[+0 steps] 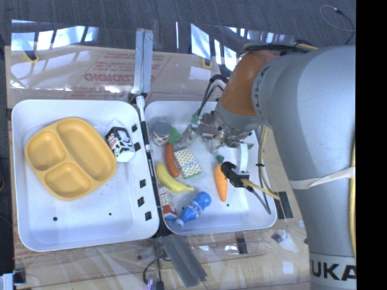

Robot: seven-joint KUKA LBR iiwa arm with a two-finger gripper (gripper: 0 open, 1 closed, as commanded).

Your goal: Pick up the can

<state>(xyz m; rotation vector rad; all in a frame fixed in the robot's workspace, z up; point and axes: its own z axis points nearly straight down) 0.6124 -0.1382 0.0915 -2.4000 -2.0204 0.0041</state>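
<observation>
Near right bin's [257, 219] back-left corner: small cylindrical can [161, 132], metallic, upright. Gripper [205, 132] nearby, grip indiscernible. Smooth white plastic bins on pale bench [84, 264].

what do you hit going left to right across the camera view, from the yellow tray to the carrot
yellow three-compartment plastic tray → black-and-white printed carton → small grey-topped can → square green-patterned box → orange carrot

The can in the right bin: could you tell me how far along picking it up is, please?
Done: the arm has reached over the right bin. In hand: its pincer hovers beside the can, which stands in the bin's far left corner. Left: grasping and lifting it.
</observation>
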